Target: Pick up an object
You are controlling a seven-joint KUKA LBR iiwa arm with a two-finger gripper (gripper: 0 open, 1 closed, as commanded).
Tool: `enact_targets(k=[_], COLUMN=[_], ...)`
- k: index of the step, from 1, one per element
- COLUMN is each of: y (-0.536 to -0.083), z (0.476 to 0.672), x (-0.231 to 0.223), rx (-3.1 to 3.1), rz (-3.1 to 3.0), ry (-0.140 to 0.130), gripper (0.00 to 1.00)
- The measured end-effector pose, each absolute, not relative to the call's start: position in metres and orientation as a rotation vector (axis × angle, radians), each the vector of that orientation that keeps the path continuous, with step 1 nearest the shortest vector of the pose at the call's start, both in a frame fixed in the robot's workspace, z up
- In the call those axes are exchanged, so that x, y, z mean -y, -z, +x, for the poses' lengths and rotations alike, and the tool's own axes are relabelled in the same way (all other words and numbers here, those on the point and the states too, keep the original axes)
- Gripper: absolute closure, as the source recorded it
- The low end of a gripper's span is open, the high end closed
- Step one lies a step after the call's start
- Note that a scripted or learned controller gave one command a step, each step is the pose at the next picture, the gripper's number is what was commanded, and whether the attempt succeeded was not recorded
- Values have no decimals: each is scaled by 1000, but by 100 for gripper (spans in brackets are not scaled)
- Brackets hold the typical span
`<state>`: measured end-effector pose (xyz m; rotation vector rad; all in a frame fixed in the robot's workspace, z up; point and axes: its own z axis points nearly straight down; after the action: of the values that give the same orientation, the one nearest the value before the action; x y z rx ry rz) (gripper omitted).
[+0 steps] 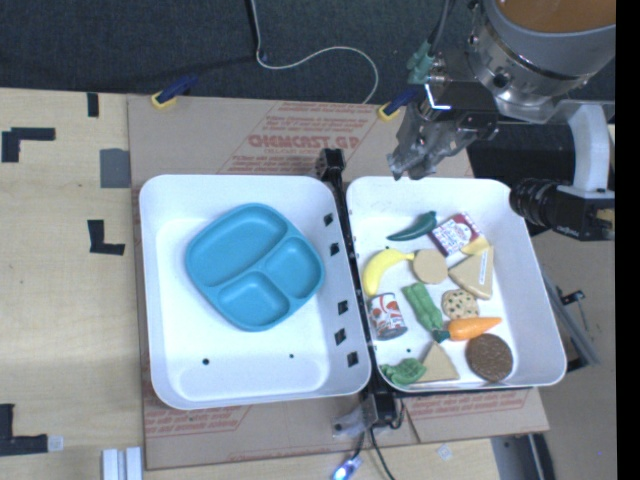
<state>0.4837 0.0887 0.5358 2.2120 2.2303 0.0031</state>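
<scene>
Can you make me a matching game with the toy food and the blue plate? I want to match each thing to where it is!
Things:
1. blue plate
2. banana
3. brown cookie
4. tool

Places:
A. near corner of the right bin, by the carrot
B. above the far edge of the right bin
C. left bin
D. left side of the right bin, just above the little can

Pairs: 1-C, 2-D, 3-A, 4-B
</scene>
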Motion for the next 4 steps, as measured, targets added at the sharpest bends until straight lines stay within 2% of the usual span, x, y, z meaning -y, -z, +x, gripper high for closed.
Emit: enact_targets(k=[1, 2, 3, 4], y=[-534, -521, -372, -390], z=[483, 483, 482, 483], x=[-161, -205, -156, -159], rx=[-2232, -2229, -2223, -2226], rz=[2212, 2216, 2231, 2219], ry=[0, 5, 30, 5], gripper=[100, 100, 100, 100])
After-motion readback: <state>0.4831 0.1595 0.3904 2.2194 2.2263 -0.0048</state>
